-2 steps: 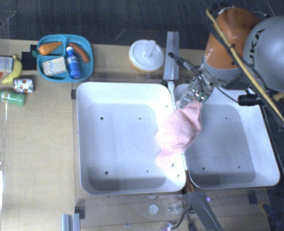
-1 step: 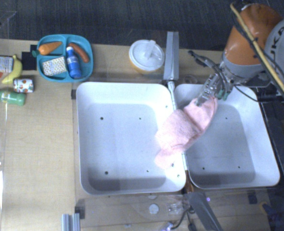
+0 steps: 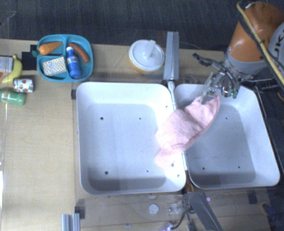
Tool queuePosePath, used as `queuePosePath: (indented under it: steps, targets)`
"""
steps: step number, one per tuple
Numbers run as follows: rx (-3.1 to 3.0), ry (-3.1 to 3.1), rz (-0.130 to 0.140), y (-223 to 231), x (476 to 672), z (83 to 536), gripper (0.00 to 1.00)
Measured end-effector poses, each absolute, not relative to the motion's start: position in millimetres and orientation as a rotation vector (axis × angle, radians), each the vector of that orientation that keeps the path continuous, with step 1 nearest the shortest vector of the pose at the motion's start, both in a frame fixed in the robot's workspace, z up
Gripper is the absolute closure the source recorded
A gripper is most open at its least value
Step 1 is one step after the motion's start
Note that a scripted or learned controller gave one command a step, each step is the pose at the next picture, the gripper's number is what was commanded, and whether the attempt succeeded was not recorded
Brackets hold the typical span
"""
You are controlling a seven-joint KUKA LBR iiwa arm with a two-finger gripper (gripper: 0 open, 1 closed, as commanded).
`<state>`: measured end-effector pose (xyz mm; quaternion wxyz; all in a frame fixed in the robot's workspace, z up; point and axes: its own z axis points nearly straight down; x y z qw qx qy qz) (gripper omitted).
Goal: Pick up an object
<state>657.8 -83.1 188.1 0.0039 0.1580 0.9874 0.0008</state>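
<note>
Pink cloth [image 3: 185, 129] draped across the divider between left bin [image 3: 108, 177] and right bin [image 3: 238, 172], lower end sagging into the left, upper corner raised toward the tool [image 3: 217, 91]. Tool poised at that corner, apparently pinching a thin fold; grip not clearly resolved. Likely risks: corner slipping free under the hanging weight; trailing end snagging on the divider during a lift; cloth dropping back across both bins.
</note>
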Motion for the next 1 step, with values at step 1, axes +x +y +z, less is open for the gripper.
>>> queuePosePath:
  steps: [1]
  targets:
    - [0.962, 2.986, 0.002, -103.9, 640.0, 129.0, 1.0]
